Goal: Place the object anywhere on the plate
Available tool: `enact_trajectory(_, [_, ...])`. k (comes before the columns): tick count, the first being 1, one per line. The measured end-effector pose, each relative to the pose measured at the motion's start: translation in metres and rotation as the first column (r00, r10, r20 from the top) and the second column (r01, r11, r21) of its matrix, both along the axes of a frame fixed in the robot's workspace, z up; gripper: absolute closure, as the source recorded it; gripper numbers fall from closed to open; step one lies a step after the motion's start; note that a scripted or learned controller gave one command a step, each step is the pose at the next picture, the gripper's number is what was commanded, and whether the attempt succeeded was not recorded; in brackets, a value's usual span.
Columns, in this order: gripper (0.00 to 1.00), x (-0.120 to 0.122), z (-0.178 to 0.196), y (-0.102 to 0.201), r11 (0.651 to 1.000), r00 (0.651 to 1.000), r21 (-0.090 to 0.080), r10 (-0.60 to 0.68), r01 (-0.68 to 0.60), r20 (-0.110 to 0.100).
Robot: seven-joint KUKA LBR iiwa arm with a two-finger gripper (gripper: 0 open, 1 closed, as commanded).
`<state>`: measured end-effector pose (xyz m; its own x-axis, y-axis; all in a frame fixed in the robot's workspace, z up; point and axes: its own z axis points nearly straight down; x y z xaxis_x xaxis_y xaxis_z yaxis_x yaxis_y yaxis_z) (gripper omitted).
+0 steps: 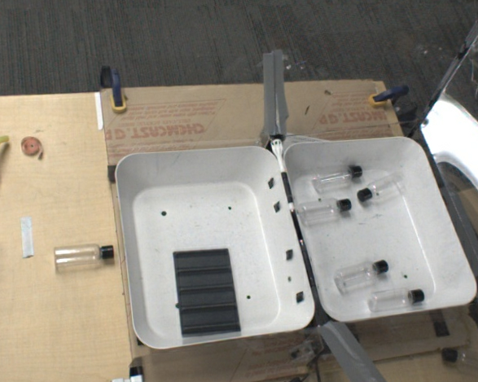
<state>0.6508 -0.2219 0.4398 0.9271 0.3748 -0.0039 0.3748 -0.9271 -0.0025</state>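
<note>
Upside down in red, the cardboard [218,118] under the bins reads roughly "CHEMCAST GP". It lies on a pale wooden bench [44,200], with dark carpet [211,25] beyond. Five clear vials [359,276] with black caps lie flat in the right bin [436,213], their long axes roughly left to right, mostly cap-right. The black ribbed plate [205,290] sits low in the left bin [142,201]. I cannot tell my pincer's state.

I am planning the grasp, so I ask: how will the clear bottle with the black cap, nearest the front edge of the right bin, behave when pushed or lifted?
The bottle lies on its side and looks round, so it probably rolls when pushed. It looks clear and empty, so likely light. Its smooth wall may slip in a grip.
</note>
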Motion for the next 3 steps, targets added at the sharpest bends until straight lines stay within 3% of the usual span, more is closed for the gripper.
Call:
enact_trajectory(1, [0.00, -0.008, -0.001, -0.001, 0.992, 0.992, 0.000, -0.123, 0.123, -0.001])
enact_trajectory(3, [0.00, 0.003, 0.000, 0.000, 0.984, 0.984, 0.000, -0.179, 0.179, 0.001])
